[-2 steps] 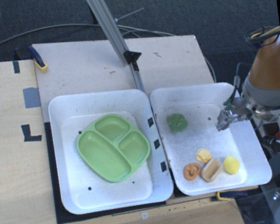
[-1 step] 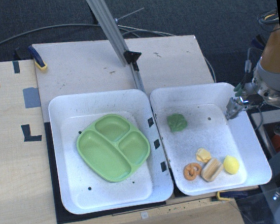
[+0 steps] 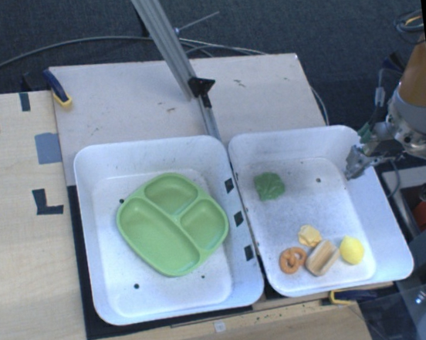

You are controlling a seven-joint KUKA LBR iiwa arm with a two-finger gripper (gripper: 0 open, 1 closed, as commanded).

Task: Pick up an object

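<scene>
The right bin (image 3: 373, 206) holds a green leafy toy (image 3: 269, 186) near its upper left. Along its near edge lie a small pretzel (image 3: 292, 260), a hot dog bun (image 3: 322, 257), a yellow piece (image 3: 309, 234) and a yellow lemon (image 3: 352, 250). My gripper (image 3: 355, 164) hangs over the bin's right rim, well apart from all these things, with nothing visibly between its fingers. Its fingertips are too small and dark to read.
The left bin (image 3: 98, 242) holds a green divided plate (image 3: 173, 222). A metal pole (image 3: 174, 50) slants down to the junction of the bins at the back. A blue and yellow clamp (image 3: 57, 88) sits at the board's far left corner.
</scene>
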